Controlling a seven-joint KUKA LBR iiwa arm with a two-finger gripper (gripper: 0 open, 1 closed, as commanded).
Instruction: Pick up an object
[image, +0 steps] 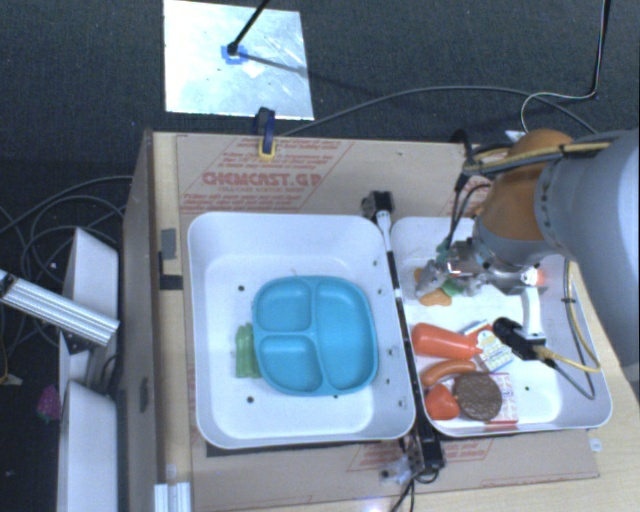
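1. Right bin, near edge: brown round patty and toy sausage; toy carrot just behind.
2. Left bin: blue divided plate, green piece at its left.
3. Right bin, far-left corner: gripper low over small orange and green pieces; whether it grips cannot be told. Judged: reaching step; next, closing squarely on one piece.

Under my two bins lies a brown protective sheet, and across its far edge I read red block letters, "CHEMCAST GP", printed large. Smaller red lines sit above and below that name, but they are too fine for me to make out. The same red print repeats faintly along the sheet's near edge, unreadable from here. A small packet in my right bin bears some marking, too blurred to read.
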